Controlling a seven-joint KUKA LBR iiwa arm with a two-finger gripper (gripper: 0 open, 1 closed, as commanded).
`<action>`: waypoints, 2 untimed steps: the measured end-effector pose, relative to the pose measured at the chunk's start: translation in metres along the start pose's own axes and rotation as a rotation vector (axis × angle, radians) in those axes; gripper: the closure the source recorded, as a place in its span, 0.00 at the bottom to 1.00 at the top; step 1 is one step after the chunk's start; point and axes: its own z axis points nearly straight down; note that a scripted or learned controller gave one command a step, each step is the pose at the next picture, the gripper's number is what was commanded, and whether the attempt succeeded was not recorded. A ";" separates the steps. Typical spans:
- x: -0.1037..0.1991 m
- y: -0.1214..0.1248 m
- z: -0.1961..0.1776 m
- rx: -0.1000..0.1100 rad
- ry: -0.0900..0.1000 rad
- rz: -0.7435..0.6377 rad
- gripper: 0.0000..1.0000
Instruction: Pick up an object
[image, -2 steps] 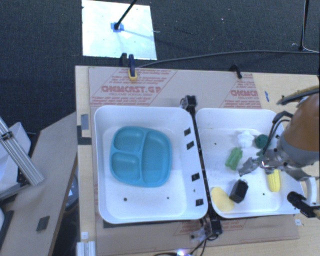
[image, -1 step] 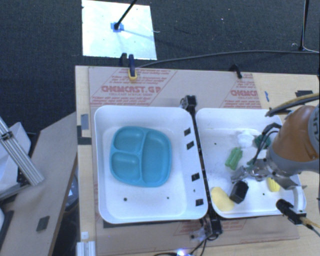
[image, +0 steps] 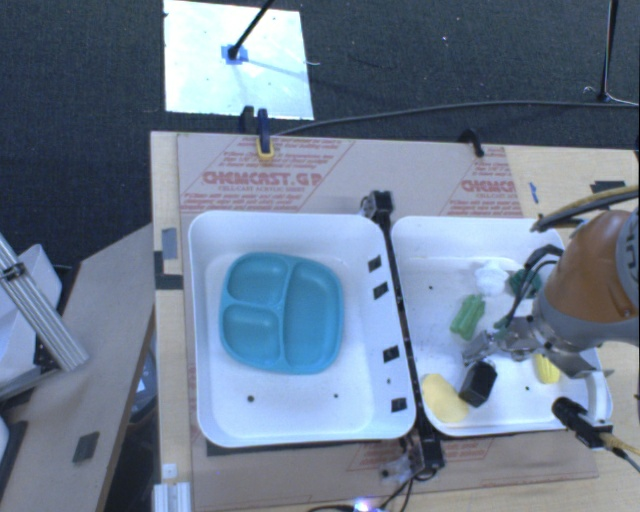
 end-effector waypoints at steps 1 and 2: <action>0.000 0.001 -0.011 -0.003 0.000 0.000 1.00; 0.000 -0.007 -0.067 -0.004 -0.002 -0.002 1.00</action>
